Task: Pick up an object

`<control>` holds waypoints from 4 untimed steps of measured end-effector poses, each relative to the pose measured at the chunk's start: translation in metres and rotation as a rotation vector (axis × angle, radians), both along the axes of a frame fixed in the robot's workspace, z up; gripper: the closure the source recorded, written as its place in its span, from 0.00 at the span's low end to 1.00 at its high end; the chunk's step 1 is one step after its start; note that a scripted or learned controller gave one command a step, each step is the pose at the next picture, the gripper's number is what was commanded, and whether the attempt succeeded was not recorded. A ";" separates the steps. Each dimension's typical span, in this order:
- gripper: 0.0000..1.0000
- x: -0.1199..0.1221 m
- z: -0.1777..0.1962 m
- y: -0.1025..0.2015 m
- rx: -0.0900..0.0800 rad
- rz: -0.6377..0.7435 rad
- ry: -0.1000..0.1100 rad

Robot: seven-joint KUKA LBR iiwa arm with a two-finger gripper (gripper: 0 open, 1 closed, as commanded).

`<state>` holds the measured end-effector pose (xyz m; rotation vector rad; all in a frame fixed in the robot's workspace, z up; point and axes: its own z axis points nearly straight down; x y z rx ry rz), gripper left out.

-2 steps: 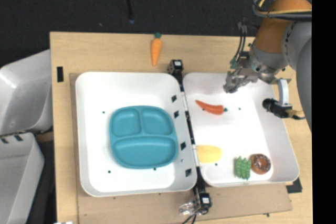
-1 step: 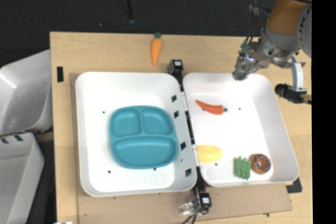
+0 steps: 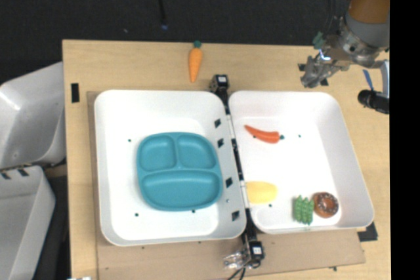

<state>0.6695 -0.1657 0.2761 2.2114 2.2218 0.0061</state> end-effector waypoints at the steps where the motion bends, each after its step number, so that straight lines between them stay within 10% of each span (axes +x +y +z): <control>1: 1.00 -0.023 0.006 0.044 0.001 0.000 0.006; 4: 1.00 -0.106 -0.018 0.164 0.004 0.001 0.008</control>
